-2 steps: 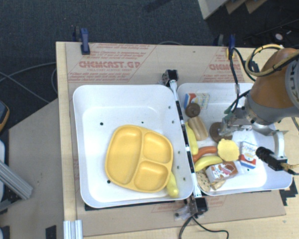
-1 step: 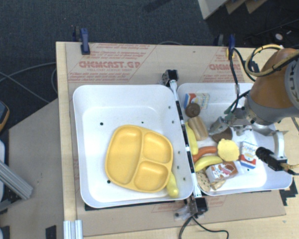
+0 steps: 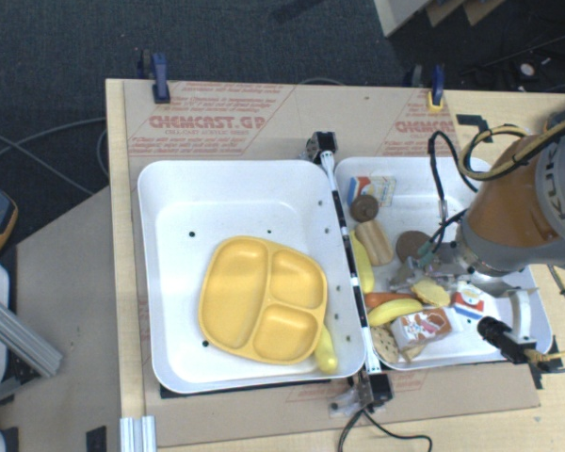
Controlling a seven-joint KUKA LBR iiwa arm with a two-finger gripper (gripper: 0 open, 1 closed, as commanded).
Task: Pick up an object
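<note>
The right bin holds a heap of toy food: a banana, an orange carrot, a tan wooden cylinder, a brown disc, a pale yellow piece, a printed snack packet and a round cracker. My gripper reaches down into this bin from the right, just above the pale yellow piece and the banana and right of the cylinder. The grey and orange arm covers the bin's right side. Nothing is visibly lifted.
The left bin carries a yellow divided plate, with a small yellow fruit by its lower right corner. A long yellow item lies along the divider. A small can and carton sit at the right bin's back. Black cables loop above the wrist.
</note>
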